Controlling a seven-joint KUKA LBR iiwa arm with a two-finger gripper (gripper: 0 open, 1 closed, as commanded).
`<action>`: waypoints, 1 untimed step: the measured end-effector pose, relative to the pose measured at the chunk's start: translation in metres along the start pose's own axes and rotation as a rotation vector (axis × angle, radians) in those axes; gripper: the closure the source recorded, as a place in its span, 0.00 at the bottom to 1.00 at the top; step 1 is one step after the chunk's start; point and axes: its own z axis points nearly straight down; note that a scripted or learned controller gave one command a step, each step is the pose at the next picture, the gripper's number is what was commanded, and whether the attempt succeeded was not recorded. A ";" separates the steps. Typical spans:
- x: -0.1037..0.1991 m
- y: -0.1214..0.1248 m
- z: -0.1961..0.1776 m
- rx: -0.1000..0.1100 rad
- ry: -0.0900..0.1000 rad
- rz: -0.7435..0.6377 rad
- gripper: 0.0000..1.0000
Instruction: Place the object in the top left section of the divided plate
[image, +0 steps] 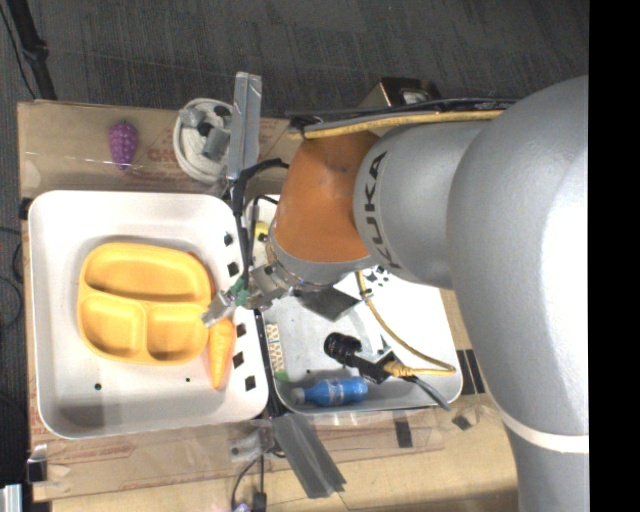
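Observation:
A yellow divided plate (140, 300) lies in the left white bin (60, 400), with one long section on its upper side and two smaller ones below. An orange toy carrot (220, 352) sits just off the plate's right rim, its wide end up and its tip pointing toward the bin's near edge. My gripper (226, 308) comes in over the wall between the bins and is right at the carrot's wide end, where a bit of green shows. The grip itself is hidden from this angle.
A blue bottle (335, 390) lies along the near wall of the right bin (440, 330). A purple grape-like toy (123, 142) rests on the bench behind the left bin, beside a white round holder (203, 135). The arm covers most of the right bin.

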 end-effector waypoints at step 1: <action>0.000 0.001 -0.010 0.002 0.000 -0.003 1.00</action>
